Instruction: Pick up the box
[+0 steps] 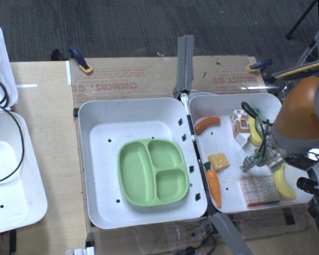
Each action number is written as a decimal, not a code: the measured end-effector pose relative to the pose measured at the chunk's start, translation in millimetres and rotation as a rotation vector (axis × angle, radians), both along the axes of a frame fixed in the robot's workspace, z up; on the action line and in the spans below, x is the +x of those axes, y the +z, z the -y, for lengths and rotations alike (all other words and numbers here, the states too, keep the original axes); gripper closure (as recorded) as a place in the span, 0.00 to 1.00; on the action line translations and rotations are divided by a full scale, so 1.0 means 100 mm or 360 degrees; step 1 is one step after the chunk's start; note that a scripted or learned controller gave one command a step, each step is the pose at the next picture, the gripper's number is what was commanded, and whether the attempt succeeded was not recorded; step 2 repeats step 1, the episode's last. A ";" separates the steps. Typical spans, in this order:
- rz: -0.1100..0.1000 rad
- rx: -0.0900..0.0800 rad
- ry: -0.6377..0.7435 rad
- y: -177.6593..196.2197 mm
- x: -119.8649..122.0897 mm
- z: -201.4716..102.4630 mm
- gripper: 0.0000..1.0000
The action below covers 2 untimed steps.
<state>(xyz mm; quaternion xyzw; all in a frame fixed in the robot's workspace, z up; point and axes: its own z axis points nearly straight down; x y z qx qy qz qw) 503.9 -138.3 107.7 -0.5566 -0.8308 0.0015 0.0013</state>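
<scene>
The box [240, 126], white with orange-red print, is lying in the far part of the right bin [228, 100], tilted, with a banana [254, 133] touching its right side. The gripper [253, 162] is hovering nearer to the camera than the box and slightly to its right, apart from it, with bare bin floor showing between the two; nothing is sitting between the fingers, and their spread is too small and cluttered to tell. The arm [301, 111] is reaching in from the right, its orange band covering the bin's right wall. Left of the box a sausage [206, 124] is lying near the far-left corner. A yellow sponge [219, 161] is resting near the bin's middle, left of the gripper, and a carrot [213, 187] is lying along the left wall, nearer than the sponge. A patterned packet [260, 190] is lying flat against the near wall, below the gripper, with a second banana [282, 182] just beside its right edge. The left bin [97, 154] is holding a green tray [153, 172] with three compartments, set toward its near-right part. Both bins are standing side by side on a cardboard-covered bench [125, 78], with blue clamps [80, 60] at the far edge. Open floor is showing in the right bin between the box, the sponge and the gripper.
</scene>
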 end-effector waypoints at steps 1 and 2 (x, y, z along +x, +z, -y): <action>0.0000 0.0000 0.0000 0.00 0.00 0.00 0.00; 0.0000 0.0000 0.0000 0.00 0.00 0.00 0.00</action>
